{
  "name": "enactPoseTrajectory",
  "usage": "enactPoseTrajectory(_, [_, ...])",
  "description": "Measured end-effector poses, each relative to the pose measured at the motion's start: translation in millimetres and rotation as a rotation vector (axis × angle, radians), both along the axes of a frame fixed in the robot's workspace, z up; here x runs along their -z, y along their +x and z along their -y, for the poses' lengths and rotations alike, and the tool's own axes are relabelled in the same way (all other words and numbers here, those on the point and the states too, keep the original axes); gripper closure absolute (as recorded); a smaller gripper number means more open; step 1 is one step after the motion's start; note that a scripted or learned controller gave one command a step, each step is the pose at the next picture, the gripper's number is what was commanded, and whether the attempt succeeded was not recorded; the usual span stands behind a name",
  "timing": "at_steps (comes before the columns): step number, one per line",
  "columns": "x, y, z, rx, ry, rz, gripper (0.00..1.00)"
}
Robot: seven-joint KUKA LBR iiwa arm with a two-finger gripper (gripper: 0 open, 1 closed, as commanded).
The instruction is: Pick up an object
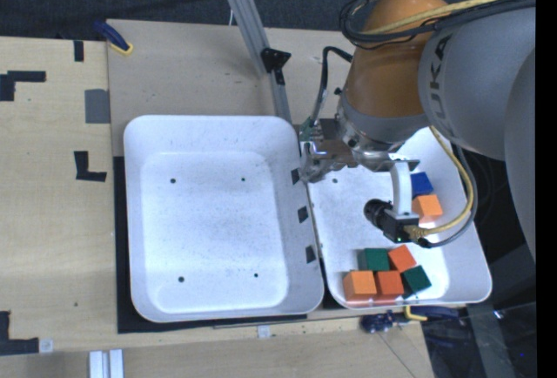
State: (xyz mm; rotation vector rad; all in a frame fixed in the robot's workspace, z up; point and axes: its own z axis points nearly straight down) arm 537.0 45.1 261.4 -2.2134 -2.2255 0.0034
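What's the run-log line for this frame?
arm: over right bin | blocks: clustered at near edge, two more beside wrist | left bin: white | grasp: none seen

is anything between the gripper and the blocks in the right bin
The arm's own wrist hides the gripper fingers, so the gap beneath can't be judged. The cluster of orange and green blocks lies uncovered at the right bin's near end; a black wrist fitting hangs beside it.
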Motion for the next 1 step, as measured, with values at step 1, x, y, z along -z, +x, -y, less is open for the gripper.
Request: enactPoseTrajectory(1, [1.1,-15.7,-46.9,-0.001,0.001,0.000,1.00])
